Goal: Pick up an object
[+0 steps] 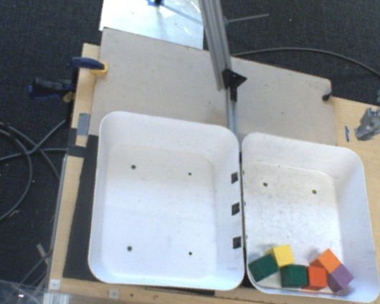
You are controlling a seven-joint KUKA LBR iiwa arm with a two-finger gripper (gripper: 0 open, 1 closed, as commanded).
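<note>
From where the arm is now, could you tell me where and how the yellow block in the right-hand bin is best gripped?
Take the small yellow cube from straight above, closing on its upper-left and upper-right faces' free edges. It sits tilted atop the cluster, with dark green blocks touching it below, so a side approach looks blocked. The gripper is beyond the right white bin, clear to descend.

Two smooth, glossy white plastic bins (178, 135) sit on a matt wooden desk (274, 90); lower right, the coloured blocks (300, 269) look matt and smooth.

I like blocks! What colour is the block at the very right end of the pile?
Purple. The block shows best in the camera view.
</note>
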